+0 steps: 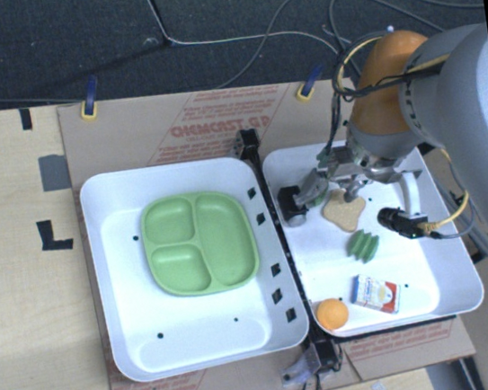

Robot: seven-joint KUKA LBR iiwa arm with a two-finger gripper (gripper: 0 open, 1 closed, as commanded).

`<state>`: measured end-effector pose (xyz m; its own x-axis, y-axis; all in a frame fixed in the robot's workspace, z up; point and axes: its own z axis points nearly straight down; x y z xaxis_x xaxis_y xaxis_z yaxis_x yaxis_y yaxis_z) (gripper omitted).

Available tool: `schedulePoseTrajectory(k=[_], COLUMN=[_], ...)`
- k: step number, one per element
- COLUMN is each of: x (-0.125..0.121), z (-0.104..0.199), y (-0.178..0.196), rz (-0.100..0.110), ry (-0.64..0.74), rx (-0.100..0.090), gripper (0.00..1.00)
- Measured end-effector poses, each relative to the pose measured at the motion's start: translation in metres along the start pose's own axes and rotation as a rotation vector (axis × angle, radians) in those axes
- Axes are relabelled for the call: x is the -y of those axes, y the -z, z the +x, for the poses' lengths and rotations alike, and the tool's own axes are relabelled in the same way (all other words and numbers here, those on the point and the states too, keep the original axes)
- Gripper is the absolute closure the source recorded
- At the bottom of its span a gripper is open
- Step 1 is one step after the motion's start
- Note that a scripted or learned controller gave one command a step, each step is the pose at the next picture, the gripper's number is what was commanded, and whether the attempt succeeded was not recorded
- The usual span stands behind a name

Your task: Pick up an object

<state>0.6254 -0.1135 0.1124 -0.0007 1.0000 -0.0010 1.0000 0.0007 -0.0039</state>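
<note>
Beside the jaws point(341, 186), in the right-hand shallow white bin point(454, 294) on the counter, lies a tan, flat bread-shaped piece point(345, 213), just beneath and touching or nearly touching them; whether the jaws stand apart or together cannot be told. Farther toward the bin's near edge lie a green ridged piece point(362, 244), a red-and-white carton point(374, 294) and an orange ball point(333, 313). Well to the jaws' far side, the left-hand white bin point(130, 343) holds a green compartment plate point(200, 243). The tan piece is judged the nearest candidate, lying directly below.
</note>
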Motion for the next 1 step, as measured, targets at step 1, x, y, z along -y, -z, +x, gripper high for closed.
schedulePoseTrajectory(k=[1], x=[-0.0012], z=[0.0011], y=[0.0136], rz=[-0.004], ry=[0.002], rx=[-0.001], gripper=[1.0])
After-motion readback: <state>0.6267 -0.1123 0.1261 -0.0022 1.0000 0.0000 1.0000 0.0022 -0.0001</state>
